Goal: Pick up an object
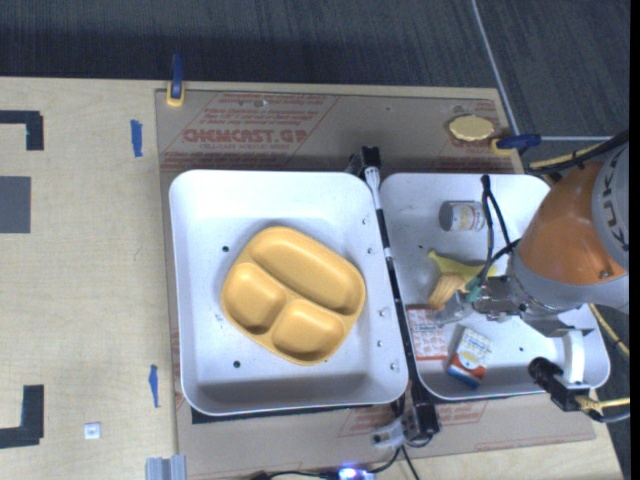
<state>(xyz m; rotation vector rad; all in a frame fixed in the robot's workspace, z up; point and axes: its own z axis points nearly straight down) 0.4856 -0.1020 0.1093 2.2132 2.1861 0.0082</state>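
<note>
Sitting side by side on the bench are two shallow white bins. Left bin [190, 298] holds a smooth yellow plastic tray [291, 293] with three rounded compartments. Right bin [420, 203] holds a small metal can [462, 216] on its side, a yellow banana-like piece [452, 273], and a small printed carton [470, 355]. Gripper [478, 296] hangs over the right bin, near the yellow piece; its state cannot be judged.

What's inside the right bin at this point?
The right bin holds a small can, a banana, a flat red-printed card and a small carton. The arm covers the bin's right part.
</note>
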